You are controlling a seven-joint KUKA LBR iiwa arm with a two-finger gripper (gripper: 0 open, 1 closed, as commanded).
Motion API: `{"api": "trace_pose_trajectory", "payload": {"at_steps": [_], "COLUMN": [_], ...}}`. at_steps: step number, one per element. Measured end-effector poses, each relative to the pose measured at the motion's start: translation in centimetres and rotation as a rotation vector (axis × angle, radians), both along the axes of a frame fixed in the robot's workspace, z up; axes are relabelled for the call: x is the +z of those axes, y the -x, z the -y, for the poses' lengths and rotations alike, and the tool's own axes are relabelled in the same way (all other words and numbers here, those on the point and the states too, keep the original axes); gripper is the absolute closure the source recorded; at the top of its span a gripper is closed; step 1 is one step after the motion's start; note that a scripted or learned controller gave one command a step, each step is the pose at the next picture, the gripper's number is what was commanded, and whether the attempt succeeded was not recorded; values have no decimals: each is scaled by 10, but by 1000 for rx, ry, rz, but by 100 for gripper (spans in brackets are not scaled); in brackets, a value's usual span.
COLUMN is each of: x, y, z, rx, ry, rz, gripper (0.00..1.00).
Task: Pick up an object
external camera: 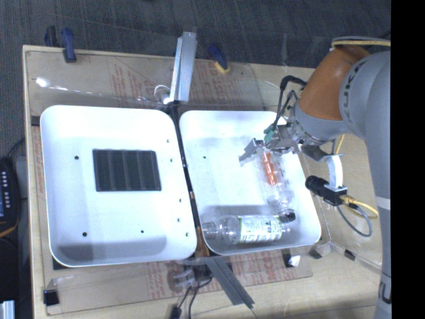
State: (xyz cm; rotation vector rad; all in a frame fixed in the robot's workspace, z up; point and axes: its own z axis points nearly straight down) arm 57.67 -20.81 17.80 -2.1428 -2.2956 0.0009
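No writing can be read on either bottle. The right bin (199, 178) holds a clear bottle (247, 228) lying along its near wall and a small orange-filled bottle (273, 175) beneath the tool (265, 145), whose spread I cannot tell. The left bin (66, 231) holds a dark ribbed panel (126, 170).

Two bins side by side on bench (99, 291). Left bin (60, 178): ribbed panel (126, 170) at centre. Right bin (212, 138): bottle (247, 228) lying along near wall; second bottle (273, 178) toward right side, gripper (265, 143) at its far end.
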Motion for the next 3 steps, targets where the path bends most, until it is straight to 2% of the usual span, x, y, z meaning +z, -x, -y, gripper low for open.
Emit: {"api": "trace_pose_trajectory", "payload": {"at_steps": [1, 3], "x": [-12, 12], "y": [-15, -8], "z": [0, 0], "rx": [94, 167], "ry": [2, 3], "rz": [3, 4], "gripper": [0, 0]}}
